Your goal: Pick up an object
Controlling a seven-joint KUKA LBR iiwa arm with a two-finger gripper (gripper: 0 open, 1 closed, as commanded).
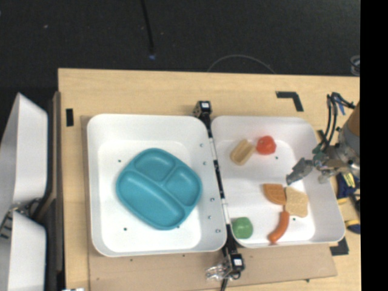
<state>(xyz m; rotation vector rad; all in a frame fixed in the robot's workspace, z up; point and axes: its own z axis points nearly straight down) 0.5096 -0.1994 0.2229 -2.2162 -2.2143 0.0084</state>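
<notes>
The right bin (303, 126) holds several toy foods. A tan bread roll (242, 151) and a red tomato (265, 145) lie near its back. An orange wedge (274, 192) touches a tan toast slice (296, 203) toward the front right. An orange sausage (279, 227) and a green round piece (242, 227) lie along the front. My gripper (306, 169) hangs over the right side of this bin, just behind the toast and the orange wedge. Nothing shows in its grasp.
The left bin (103, 138) holds a blue divided plate (159, 188). A black clamp (202, 108) sits at the back of the seam between the bins and another clamp (232, 263) at the front. Cables (334, 114) hang beside the arm at the right.
</notes>
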